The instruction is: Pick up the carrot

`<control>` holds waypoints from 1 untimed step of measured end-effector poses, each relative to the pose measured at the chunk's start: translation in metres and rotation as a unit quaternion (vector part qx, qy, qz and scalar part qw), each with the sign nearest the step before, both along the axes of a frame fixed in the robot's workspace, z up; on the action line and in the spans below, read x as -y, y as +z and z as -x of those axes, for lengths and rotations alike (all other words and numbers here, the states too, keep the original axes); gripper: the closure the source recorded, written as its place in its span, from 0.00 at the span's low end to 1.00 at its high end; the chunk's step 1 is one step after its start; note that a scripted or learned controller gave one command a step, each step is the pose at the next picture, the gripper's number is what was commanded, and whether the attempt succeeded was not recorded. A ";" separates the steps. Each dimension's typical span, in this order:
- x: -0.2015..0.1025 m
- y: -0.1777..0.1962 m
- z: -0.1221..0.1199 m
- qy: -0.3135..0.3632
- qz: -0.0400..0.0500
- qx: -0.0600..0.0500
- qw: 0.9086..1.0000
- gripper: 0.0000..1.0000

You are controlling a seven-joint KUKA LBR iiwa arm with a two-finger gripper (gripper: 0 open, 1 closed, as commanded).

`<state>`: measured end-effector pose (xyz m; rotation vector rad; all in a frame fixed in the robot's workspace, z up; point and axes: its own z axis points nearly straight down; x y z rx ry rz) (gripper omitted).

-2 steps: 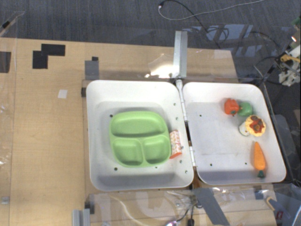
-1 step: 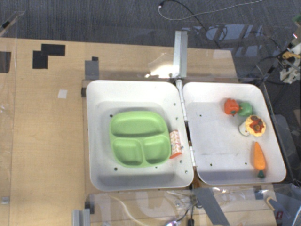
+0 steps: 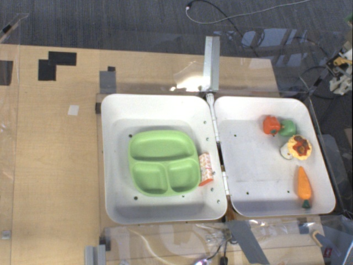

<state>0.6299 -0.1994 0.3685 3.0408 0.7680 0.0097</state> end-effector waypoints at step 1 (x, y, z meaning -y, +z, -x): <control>-0.002 0.011 -0.002 0.006 0.001 0.001 1.000 1.00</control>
